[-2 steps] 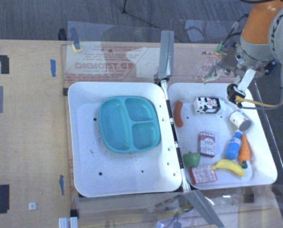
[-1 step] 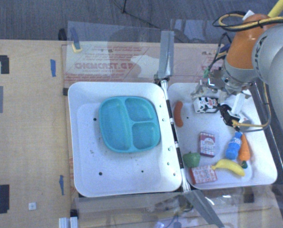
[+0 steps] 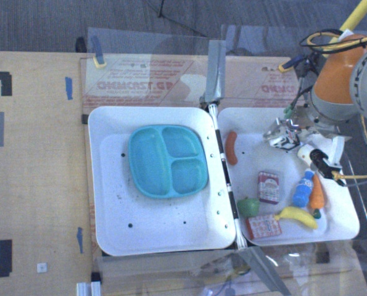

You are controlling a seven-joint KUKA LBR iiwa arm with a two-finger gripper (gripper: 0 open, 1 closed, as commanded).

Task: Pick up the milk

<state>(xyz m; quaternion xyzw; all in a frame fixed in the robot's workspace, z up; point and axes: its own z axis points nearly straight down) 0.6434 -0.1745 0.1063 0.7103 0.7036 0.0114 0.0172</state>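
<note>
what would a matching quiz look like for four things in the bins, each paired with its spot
Things:
1. plate
2. hot dog
3. banana
4. bottle

Places:
A. right bin, near the front edge, right of a red carton
B. left bin, lying flat by itself
C. right bin, close beside the carrot
D. right bin, by the divider, toward the back

Pairs: 1-B, 2-D, 3-A, 4-C
</note>
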